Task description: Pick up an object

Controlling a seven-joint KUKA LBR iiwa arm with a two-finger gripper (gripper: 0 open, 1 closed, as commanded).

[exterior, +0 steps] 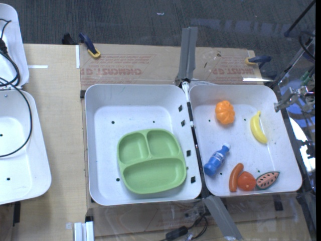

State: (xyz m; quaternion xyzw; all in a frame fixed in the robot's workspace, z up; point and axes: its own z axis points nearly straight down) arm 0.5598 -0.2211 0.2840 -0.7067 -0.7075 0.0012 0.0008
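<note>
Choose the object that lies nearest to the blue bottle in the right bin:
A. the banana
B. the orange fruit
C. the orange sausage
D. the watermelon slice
C: the orange sausage lies just right of and below the blue bottle, closer than the banana, watermelon slice or orange fruit.

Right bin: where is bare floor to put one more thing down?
In the right bin, bare floor lies in the middle, between the orange, banana and blue bottle, and along the far left wall. The near right corner is crowded: sausage, tomato and watermelon slice sit close together.
</note>
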